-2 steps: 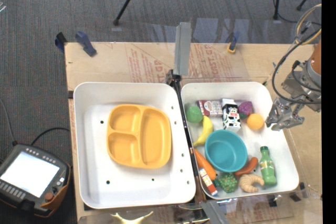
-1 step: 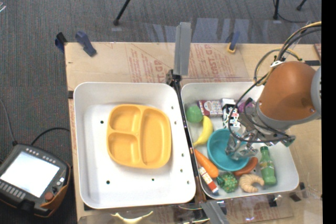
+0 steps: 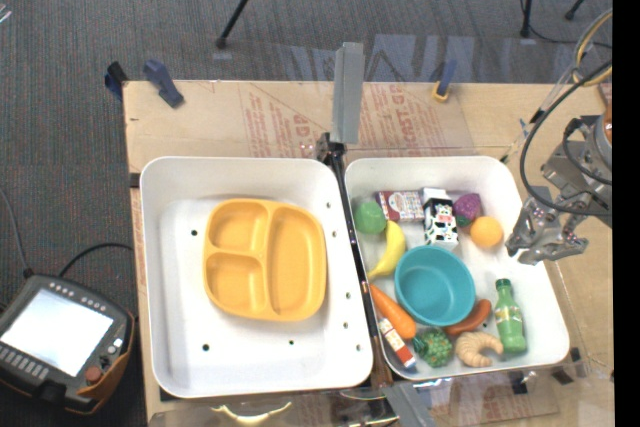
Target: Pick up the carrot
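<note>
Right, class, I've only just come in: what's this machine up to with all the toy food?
A robot arm reaches in from the right, and its tool hangs just past the right bin's outer wall, holding nothing. The carrot it is meant to pick up lies untouched by that bin's left wall, beside the teal bowl, among a banana, a green bottle and other toy food. The left bin holds a yellow divided plate.
</note>
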`<state>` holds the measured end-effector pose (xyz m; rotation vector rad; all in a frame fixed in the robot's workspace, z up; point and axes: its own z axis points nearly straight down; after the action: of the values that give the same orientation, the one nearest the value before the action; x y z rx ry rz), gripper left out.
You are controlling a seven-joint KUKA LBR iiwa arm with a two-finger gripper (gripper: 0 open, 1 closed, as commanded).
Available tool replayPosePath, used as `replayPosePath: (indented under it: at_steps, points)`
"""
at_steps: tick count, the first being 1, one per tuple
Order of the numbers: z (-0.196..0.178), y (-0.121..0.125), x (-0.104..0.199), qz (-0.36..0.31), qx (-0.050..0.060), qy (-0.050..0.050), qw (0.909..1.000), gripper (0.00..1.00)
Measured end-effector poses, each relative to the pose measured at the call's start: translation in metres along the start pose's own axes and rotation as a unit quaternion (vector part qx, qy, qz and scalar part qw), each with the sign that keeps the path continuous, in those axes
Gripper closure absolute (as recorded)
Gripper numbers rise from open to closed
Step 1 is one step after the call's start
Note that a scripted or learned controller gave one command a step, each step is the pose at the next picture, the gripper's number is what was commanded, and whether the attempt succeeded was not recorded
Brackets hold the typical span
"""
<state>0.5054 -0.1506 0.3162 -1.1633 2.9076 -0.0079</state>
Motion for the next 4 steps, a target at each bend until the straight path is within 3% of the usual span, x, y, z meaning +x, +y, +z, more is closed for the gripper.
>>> replayPosePath:
  at_steps: [1,2,3,4]
  points:
    - [0.184,0.007,-0.040,0.000,-0.012,0.007,0.9999,1.00]
    - [0.101,0.007,0.002,-0.028,-0.002,0.001,0.9996,1.00]
    - [-0.019,-0.040,0.029,-0.114,-0.002,0.000,0.9935,1.00]
    - [0.152,-0.005,0.019,-0.099,-0.013,0.004,0.9950,1.00]
